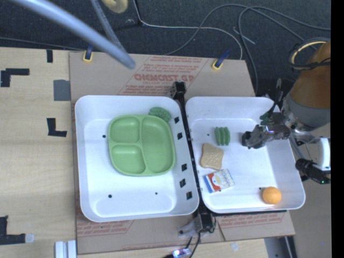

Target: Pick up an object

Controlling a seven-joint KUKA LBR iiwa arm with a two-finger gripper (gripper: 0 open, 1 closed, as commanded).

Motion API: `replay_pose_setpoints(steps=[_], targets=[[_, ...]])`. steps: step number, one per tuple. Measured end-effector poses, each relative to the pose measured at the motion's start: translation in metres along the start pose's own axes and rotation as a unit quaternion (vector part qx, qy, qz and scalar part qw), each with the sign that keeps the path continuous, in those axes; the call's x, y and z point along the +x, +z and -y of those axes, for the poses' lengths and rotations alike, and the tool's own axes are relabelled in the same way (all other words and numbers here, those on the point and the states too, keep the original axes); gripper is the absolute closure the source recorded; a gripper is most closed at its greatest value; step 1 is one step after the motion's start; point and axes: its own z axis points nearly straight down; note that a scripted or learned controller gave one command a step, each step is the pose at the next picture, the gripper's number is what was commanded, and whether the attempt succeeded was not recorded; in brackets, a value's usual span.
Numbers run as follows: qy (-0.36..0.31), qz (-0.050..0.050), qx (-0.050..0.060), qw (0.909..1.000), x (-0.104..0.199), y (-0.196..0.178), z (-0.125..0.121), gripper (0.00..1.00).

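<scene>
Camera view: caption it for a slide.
Gripper hovers in right bin near green ridged piece; green tray in left bin.

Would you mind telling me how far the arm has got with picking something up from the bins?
Nothing looks picked up: the green ridged piece, the bread slice, the small carton and the orange all lie on the floor of the right bin. The gripper hangs over that bin, right of the green piece, with nothing seen in it. Descending, grasping and lifting are all left.
</scene>
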Motion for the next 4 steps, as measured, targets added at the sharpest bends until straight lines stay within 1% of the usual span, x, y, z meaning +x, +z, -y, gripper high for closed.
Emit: replay_pose_setpoints(steps=[1,2,4], targets=[[-0.002,-0.001,-0.001,1.0,0.058,-0.008,-0.004,1.0],[-0.001,0.0,0.0,1.0,0.102,-0.006,-0.004,1.0],[-0.002,0.0,0.0,1.0,0.219,-0.011,-0.02,1.0]])
